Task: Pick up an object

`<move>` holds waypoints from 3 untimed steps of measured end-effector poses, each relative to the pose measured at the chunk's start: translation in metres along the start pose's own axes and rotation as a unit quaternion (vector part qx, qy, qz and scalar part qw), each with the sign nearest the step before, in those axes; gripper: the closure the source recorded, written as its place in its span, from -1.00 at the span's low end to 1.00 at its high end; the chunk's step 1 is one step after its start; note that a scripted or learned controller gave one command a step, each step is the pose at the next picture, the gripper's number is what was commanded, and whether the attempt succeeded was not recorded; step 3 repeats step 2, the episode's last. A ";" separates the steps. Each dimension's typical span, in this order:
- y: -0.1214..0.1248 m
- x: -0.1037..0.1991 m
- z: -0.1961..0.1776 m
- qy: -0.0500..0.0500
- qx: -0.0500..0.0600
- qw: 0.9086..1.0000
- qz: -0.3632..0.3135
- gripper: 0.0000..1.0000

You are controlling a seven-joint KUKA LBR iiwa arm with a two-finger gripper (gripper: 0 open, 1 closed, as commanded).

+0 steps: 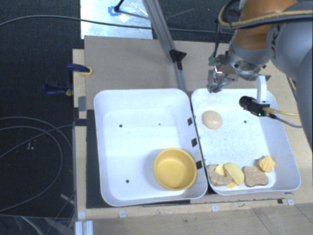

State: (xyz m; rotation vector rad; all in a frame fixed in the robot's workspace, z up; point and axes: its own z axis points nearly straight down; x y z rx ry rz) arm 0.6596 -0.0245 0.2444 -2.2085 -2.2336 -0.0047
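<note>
My gripper hangs over the far left corner of the right bin, with nothing visible between its fingers. A pale beige egg-shaped object lies in that bin, a short way in front of the gripper. Along the bin's near edge lie a round brown piece, a yellow banana-like piece, a brown toast slice and a small yellow chunk. A yellow bowl sits upright in the near right part of the left bin.
A grey metal pole slants down to the bench just behind the gap between the bins. Blue and yellow clamps grip the bench's left edge. Black clips join the bins' shared walls.
</note>
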 end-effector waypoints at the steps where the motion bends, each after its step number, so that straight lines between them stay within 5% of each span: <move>1: -0.010 0.048 -0.003 0.000 0.000 1.000 0.000 1.00; 2: -0.030 0.105 0.014 0.000 0.002 1.000 0.000 1.00; 3: -0.030 0.105 0.014 0.000 0.002 1.000 0.000 1.00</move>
